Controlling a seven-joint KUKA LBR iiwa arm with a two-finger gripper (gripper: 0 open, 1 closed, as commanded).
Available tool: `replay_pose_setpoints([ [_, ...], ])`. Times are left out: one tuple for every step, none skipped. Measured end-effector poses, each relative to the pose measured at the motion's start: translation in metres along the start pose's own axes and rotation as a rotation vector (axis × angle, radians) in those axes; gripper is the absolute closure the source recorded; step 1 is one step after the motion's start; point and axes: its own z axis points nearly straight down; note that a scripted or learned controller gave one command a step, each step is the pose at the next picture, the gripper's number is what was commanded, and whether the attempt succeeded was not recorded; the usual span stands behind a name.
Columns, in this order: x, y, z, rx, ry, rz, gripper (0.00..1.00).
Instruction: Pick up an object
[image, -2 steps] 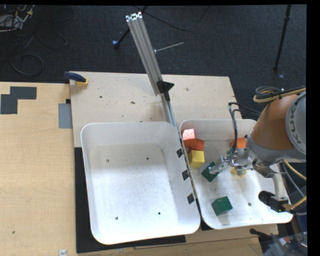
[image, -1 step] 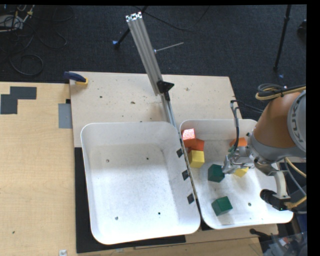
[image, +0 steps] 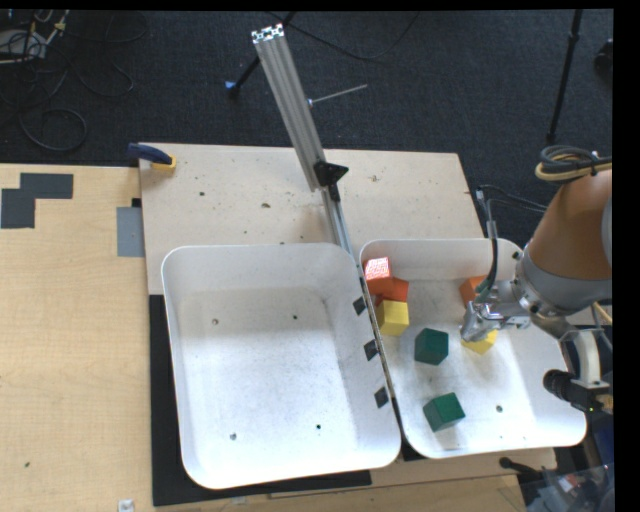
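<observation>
The gripper (image: 482, 325) sits low in the right bin (image: 520, 425), directly over 1 yellow block (image: 481, 343); its opening and hold cannot be told, so no lift is evident yet.

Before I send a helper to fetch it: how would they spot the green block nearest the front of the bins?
Look in the right white bin, the one the arm reaches into. Near its front edge sits a green block, alone. Another green block lies further back, near the yellow ones; yours is the one closest to the front rim.
</observation>
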Motion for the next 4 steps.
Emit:
replay_pose_setpoints([
  [-0.001, 0.001, -0.051, -0.002, 0.0, -0.001, 1.0],
  [-0.001, 0.001, -0.024, 0.008, 0.001, 0.001, 1.0],
  [0.045, -0.004, -0.035, 0.005, 0.002, -0.003, 1.0],
  [0.096, -0.004, -0.026, 0.006, 0.003, -0.003, 1.0],
])
